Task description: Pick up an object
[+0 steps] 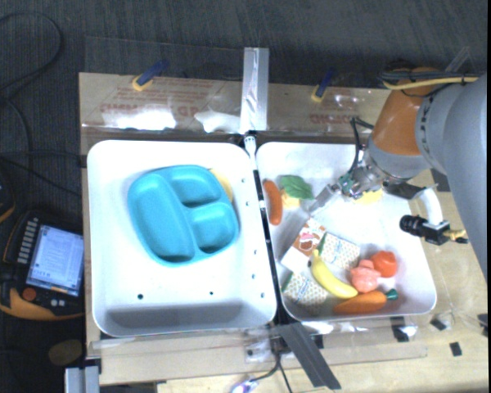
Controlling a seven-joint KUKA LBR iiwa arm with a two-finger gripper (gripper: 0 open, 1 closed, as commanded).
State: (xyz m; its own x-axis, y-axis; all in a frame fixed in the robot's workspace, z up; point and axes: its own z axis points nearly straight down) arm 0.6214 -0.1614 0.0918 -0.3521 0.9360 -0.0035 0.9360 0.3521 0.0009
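Fingers of my gripper hang at the right bin's upper middle, whether spread or pressed together I cannot tell, and the nearest pick, I judge, is the green toy lying toward nine o'clock, close by.

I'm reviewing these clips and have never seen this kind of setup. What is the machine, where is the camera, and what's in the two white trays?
One fixed camera looks down at a slant. The grey robot arm with an orange band reaches in from the right; its gripper sits low over the right bin. That bin has toy food: a banana, a sausage, a carrot, a green leafy piece and small cartons. The left bin has a blue divided tray. I cannot see anything held.
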